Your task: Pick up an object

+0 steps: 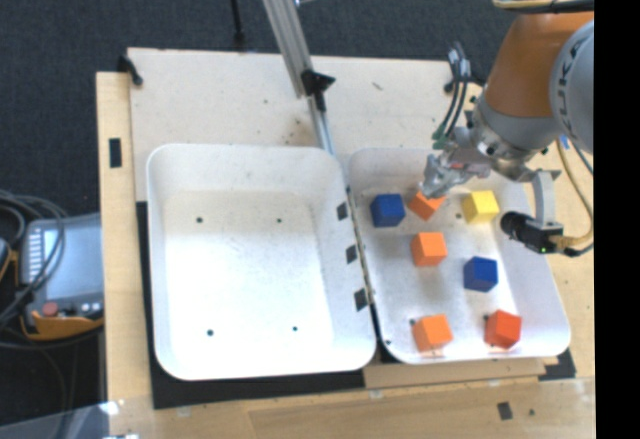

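The right bin [372,165] holds several small blocks. My gripper [437,179] hangs over the bin's far part, directly above a tilted orange block [427,206] whose top edge it hides. A blue cube [388,210] lies just left of that block and a yellow cube [481,206] just right of it. Nearer the front are another orange cube [430,248], a second blue cube [480,273], a third orange cube [433,332] and a red-orange block [503,329].
The left bin [250,257] sits beside the right one, their rims touching at the middle. A slanted metal pole [285,17] rises behind the bins. A black cable fitting [525,229] hangs off the arm over the right bin's right side.
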Available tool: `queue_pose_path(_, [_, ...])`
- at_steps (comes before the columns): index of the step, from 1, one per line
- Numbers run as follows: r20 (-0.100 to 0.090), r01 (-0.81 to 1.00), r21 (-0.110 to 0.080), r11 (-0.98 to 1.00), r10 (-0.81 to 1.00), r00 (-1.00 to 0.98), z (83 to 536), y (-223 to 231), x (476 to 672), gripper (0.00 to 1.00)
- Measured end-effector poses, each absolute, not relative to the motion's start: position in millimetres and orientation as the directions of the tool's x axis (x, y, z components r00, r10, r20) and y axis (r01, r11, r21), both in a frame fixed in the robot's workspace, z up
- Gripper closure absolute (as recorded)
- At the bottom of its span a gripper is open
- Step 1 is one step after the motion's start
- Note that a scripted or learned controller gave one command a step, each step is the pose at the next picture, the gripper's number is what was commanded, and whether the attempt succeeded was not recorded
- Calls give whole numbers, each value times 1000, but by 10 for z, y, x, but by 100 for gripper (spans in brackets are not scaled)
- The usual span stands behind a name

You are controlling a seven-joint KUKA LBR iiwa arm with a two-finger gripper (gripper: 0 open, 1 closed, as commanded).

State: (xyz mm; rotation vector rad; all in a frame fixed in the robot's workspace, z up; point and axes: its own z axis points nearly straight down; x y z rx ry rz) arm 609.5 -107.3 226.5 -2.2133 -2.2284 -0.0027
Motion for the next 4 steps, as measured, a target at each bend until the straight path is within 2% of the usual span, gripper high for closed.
queue_pose_path(1, [3, 1000, 0, 8, 1000, -8, 2394, -527, 6046, 100])
queue_pose_path(2, [1, 1000, -1, 7, 1000, -7, 2289, 15, 6029, 100])
queue_pose_path(4, [2, 1000, 2, 9, 1000, -9, 2411, 960, 5878, 100])
